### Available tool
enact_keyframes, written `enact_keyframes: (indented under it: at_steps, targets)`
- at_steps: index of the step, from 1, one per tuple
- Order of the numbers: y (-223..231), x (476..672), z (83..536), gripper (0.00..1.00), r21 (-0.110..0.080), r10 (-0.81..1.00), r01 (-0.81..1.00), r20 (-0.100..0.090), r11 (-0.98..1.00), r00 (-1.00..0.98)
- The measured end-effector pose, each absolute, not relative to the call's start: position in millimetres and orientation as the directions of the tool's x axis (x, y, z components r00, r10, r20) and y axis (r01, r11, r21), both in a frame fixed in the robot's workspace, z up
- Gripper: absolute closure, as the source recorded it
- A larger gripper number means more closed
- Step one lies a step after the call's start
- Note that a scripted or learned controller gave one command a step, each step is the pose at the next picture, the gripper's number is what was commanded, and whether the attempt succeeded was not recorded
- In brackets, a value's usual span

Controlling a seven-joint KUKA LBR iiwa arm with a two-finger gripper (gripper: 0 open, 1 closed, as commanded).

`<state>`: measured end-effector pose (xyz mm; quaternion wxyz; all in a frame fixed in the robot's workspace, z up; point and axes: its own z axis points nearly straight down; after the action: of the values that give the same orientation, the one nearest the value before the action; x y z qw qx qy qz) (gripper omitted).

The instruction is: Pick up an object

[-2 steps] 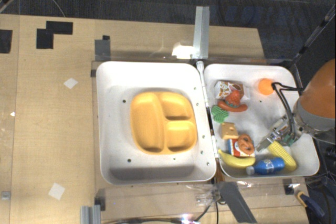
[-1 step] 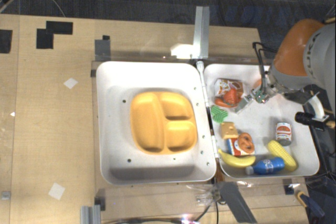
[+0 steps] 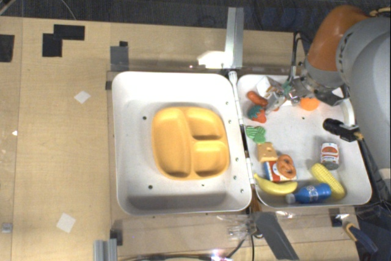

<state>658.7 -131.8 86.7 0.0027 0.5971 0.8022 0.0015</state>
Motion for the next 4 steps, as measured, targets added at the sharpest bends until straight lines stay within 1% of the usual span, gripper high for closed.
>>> enact_keyframes:
  at_steps: [1, 2, 3, 4]
  targets:
    - [-132, 657.9, 98, 1.00, 0.001, 0.955, 0.955, -0.005, 0.295, -0.295]
    - [-73, 671.4, 189, 1.00, 0.011, 0.999, 0.999, -0.001, 0.052, -0.052]
    - [-125, 618.5, 136, 1.00, 0.002, 0.933, 0.933, 0.000, -0.360, 0.360]
    - [-124, 620.9, 149, 1.00, 0.008, 0.936, 0.936, 0.001, -0.351, 0.351]
